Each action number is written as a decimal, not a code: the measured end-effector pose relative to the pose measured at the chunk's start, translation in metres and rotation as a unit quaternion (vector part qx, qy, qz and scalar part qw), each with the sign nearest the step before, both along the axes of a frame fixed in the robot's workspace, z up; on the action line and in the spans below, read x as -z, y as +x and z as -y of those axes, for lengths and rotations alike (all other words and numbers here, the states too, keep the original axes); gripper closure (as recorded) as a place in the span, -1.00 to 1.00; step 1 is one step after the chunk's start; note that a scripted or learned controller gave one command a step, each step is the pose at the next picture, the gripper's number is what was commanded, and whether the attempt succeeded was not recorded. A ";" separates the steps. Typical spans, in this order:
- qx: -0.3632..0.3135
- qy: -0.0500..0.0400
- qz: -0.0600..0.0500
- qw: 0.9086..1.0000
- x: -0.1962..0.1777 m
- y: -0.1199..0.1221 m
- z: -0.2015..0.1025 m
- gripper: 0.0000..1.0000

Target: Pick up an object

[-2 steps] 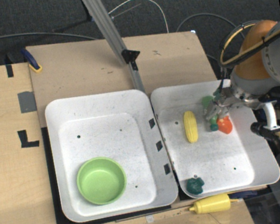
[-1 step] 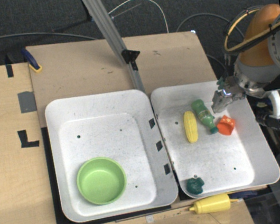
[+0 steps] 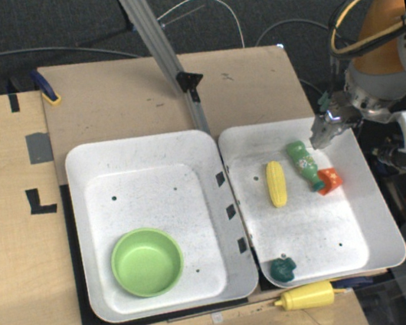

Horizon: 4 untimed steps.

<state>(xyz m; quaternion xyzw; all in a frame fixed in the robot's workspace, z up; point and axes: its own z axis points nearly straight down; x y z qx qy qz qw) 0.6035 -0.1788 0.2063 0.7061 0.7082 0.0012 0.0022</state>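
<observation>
Camera view: gripper [image 3: 321, 135] at right bin [image 3: 373, 244] upper-right rim, finger state cannot tell, just beside green bottle [image 3: 303, 163]. Corn cob [image 3: 276, 184] mid-bin; orange piece [image 3: 330, 180] touching bottle. Lower half open. Green bowl [image 3: 147, 262] in left bin [image 3: 139, 153].

No lettering, label, brand or number can be read anywhere on the bench; the green bottle [image 3: 304, 164] carries a wrapper (its print too small and blurred to make out).
</observation>
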 end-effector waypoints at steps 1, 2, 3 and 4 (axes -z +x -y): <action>0.001 0.000 0.000 1.000 -0.045 0.001 0.000 1.00; -0.002 0.001 -0.002 1.000 -0.050 0.008 -0.050 1.00; -0.002 0.002 -0.003 1.000 -0.050 0.006 -0.113 1.00; -0.002 0.002 -0.004 1.000 -0.045 0.000 -0.172 1.00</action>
